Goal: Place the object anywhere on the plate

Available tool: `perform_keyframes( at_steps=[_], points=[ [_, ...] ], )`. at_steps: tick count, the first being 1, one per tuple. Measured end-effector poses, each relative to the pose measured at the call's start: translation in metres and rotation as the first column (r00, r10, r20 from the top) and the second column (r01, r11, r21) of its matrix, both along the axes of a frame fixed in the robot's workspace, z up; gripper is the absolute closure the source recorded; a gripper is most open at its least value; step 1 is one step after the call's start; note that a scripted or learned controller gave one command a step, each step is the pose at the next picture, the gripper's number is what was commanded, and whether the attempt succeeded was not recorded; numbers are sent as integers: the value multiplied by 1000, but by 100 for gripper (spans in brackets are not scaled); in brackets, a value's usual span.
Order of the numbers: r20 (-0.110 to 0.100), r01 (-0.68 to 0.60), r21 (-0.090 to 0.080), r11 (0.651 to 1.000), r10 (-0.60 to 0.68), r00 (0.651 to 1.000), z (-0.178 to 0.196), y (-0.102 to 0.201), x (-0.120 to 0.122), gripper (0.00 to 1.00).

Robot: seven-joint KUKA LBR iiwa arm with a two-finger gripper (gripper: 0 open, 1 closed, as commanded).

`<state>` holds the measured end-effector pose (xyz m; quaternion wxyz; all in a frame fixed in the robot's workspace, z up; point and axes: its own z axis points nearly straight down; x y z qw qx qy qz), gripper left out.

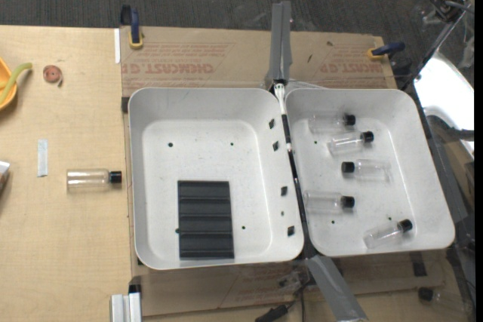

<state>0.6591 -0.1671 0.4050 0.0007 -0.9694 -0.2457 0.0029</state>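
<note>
The gripper: I cannot tell if it is wide, narrow or holding something, so plan as if it has nothing yet

The things to pick from are five small clear vials with black caps. They lie on their sides in the right bin (423, 162), on the right side of the frame. One vial (330, 122) is near the top of that bin, and a second vial (347, 142) is just below it, close by. A third vial (368, 170) is in the middle. A fourth vial (326, 200) is lower down, and the fifth vial (383, 235) is near the bottom right corner.

The plate is the dark ribbed plate (204, 220). It lies flat in the left bin (151, 162), near the bottom edge.

To do this step well, I think it is best to pick a vial with room around it. The third or fourth one looks good. The top two lie close together, and the fifth is near the bin wall, so those are harder.

The vials are round and smooth and may roll or slip. Grab across the middle of the clear body, come straight down, and squeeze gently. Lift it high over the wall between the two bins. Then lower it to the middle of the plate and lay it along the ribs, so it may not roll off
</note>
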Motion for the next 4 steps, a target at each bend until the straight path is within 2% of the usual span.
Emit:
perform_keyframes(
  at_steps=[1, 2, 3, 4],
  points=[
    [2, 119, -1, 993, -119, 993, 35, -52, -15, 0],
    [2, 291, 0, 957, -291, 957, 35, 0, -14, 0],
    [1, 291, -1, 957, -291, 957, 35, -56, -62, 0],
    [2, 292, -1, 956, -292, 956, 34, 5, -19, 0]
  ],
)
